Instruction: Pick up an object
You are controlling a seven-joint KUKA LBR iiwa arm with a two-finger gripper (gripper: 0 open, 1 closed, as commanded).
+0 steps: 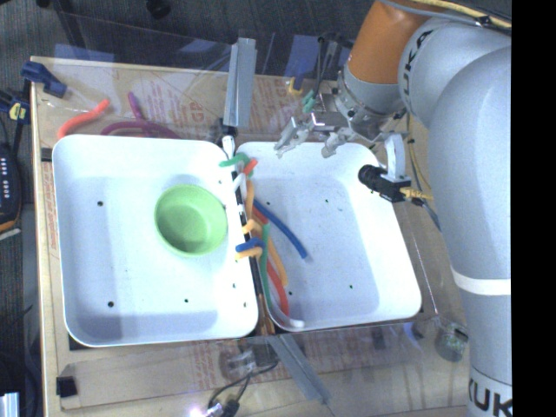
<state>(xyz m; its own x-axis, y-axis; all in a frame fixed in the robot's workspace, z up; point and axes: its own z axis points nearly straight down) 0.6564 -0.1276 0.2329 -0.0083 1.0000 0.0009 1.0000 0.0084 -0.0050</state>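
The green bowl (192, 220) lay alone in the left bin (78, 315), well apart from the pincer (310, 142), which hung released and holding nothing over the right bin's (382, 298) far edge, probably waiting to choose a target.

Green bowl (191, 220) & white bins (78, 302) look smooth matt plastic; arm (469, 102) glossy grey w/ orange band.

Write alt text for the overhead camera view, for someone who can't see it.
A grey robot arm's hand hovers open over the far edge of the right white bin, holding nothing. A green bowl sits in the left white bin, and colored sticks lie along the right bin's left side.
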